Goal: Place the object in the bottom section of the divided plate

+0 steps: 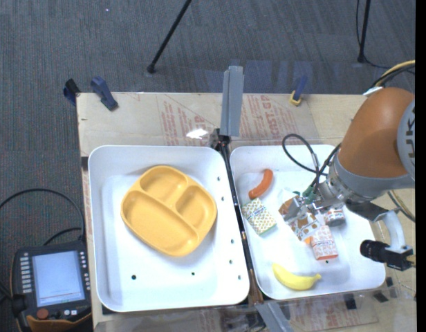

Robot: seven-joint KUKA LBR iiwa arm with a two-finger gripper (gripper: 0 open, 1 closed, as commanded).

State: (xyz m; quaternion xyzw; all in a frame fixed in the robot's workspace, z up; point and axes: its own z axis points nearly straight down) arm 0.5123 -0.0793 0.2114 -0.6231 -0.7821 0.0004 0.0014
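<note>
Grey arm bent low, gripper (301,211) over right bin (365,272)

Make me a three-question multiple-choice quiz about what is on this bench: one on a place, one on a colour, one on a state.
1. The divided plate lies in:
A the left bin
B the right bin
C the floor

2. The plate's colour:
A blue
B yellow
C green

3. The plate's sections are:
A bare
B heaped with fruit
C covered by a lid

Answers: 1 A, it sits in the left bin. 2 B, it is yellow. 3 A, the banana and sausage lie in the right bin.
</note>
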